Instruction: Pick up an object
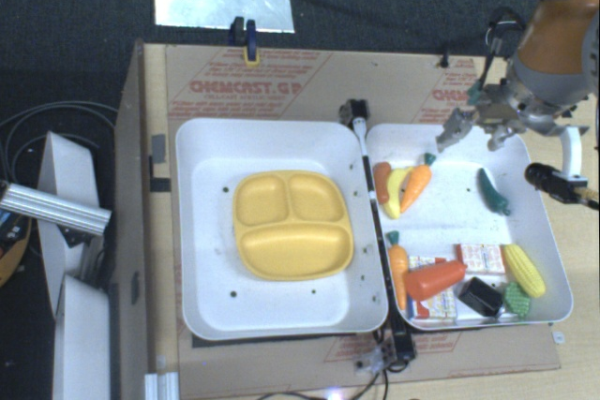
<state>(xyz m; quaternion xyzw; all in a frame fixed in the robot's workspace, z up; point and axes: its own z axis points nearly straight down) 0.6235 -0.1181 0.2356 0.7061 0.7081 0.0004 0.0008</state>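
The claw point(476, 132) hangs above the far edge of the right bin point(553, 229), its two fingers spread apart with nothing between them. Below and left of it a carrot point(416, 186) lies against a banana point(398, 190). A green pepper point(493, 191) lies alone to the right; corn point(523, 269) rests near the front corner.
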